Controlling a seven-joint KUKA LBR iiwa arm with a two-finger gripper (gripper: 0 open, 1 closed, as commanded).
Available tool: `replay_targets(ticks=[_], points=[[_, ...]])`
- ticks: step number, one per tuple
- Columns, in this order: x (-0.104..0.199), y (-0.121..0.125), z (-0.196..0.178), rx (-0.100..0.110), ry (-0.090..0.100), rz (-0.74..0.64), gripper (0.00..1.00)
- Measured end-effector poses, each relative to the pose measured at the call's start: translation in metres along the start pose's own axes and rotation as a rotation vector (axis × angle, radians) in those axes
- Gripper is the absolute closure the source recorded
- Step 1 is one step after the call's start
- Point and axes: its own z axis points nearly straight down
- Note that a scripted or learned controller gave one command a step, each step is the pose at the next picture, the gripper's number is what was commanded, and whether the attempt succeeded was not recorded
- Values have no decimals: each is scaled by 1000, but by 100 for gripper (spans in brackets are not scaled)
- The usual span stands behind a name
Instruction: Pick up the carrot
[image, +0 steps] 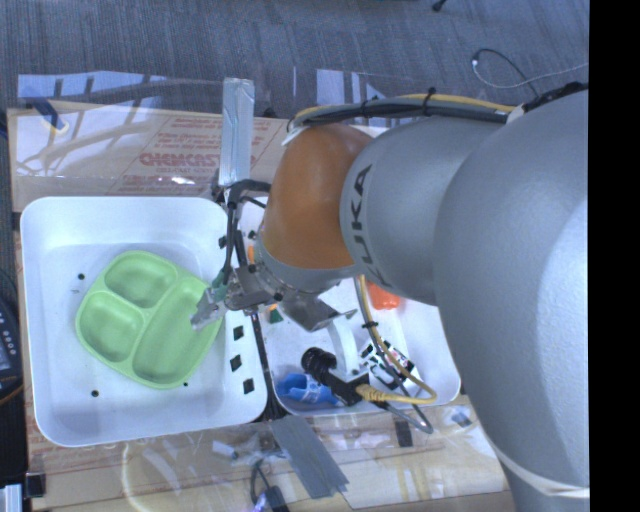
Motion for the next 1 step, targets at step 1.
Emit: replay_targets(ticks=[1], points=[[-62,-12,26,2,0,-31,0]])
